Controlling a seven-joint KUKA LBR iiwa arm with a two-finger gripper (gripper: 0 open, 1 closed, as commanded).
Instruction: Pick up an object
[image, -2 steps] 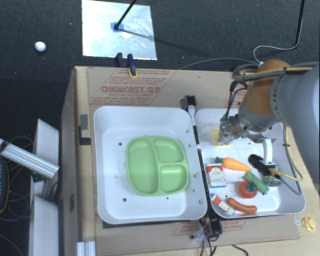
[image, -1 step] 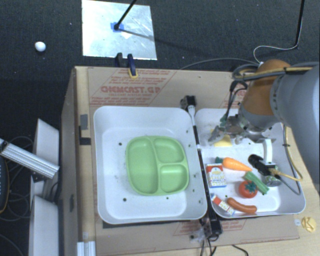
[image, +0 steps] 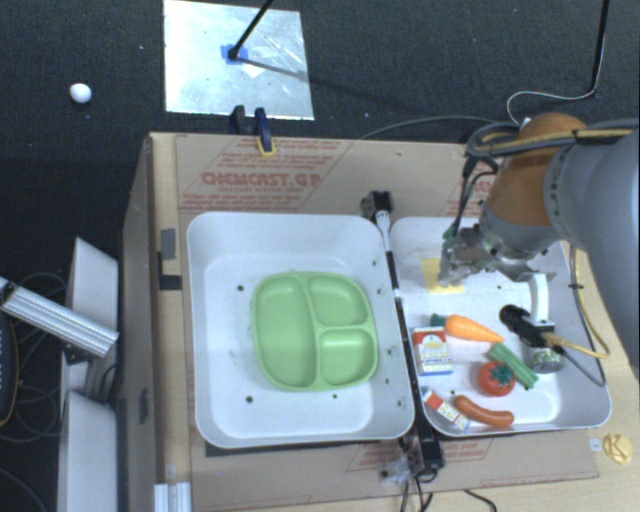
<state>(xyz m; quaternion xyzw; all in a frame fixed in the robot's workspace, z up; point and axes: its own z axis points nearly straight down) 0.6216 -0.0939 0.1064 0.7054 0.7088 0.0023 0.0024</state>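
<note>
You're at reach-in: gripper (image: 455, 268) low over yellow block (image: 437, 275), up-left of toy carrot (image: 471, 328). Grip state unclear. Next: confirm closure, then lift.

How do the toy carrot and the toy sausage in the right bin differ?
The toy carrot is orange with a tapered tip; the toy sausage is reddish-brown with rounded ends. The carrot lies mid-bin beside a small printed carton; the sausage lies at the bin's near edge, below the toy tomato. Both are elongated and lie flat.

Left bin (image: 215, 300): divided tray (image: 313, 330) inside, centred.
Right bin (image: 580, 400): carrot (image: 472, 327) far of tomato (image: 495, 377); sausage (image: 484, 411) nearest.
</note>
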